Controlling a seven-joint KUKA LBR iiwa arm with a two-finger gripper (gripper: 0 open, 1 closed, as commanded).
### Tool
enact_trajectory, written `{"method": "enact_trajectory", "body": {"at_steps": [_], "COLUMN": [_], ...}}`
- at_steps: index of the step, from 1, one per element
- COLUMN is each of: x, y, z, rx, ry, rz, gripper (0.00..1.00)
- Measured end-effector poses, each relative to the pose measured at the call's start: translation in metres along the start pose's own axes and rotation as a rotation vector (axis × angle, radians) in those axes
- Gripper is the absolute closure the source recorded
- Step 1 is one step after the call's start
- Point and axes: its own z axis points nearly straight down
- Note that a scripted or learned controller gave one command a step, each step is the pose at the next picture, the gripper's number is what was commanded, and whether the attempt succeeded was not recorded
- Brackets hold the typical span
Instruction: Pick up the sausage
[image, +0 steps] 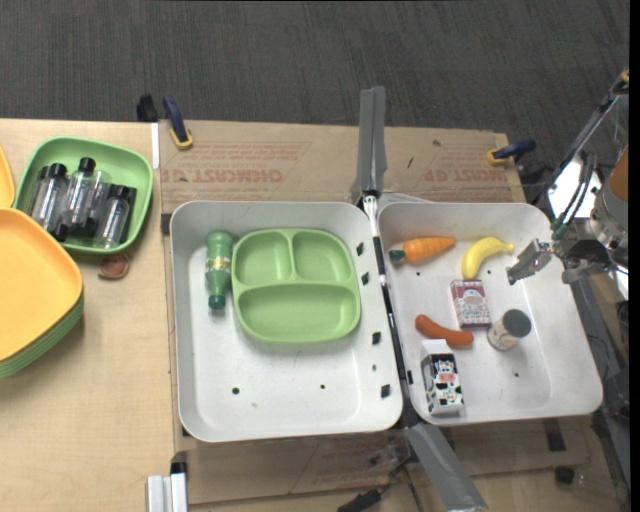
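Just gripper (532, 260) near banana (484, 254)

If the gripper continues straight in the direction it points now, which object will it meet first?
The gripper points left and slightly down in the camera view. Probably it meets the banana first, or passes just below it toward the small carton; its height above the bin is unclear.

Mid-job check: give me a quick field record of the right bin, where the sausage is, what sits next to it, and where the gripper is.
target: small reddish-orange sausage, lying flat in the right white bin
neighbours: pink carton just right of it; black-and-white carton just below
also in bin: orange carrot, yellow banana, round grey can
gripper: over the bin's upper right, beside the banana, apart from the sausage
task status: sausage not yet picked up
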Motion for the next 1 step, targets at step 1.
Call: {"method": "enact_trajectory", "body": {"at_steps": [1], "x": [0.0865], "y": [0.0271], "z": [0.0853], "rx": [0.0], "ry": [0.0], "rz": [-0.166], "gripper": [0.0]}}
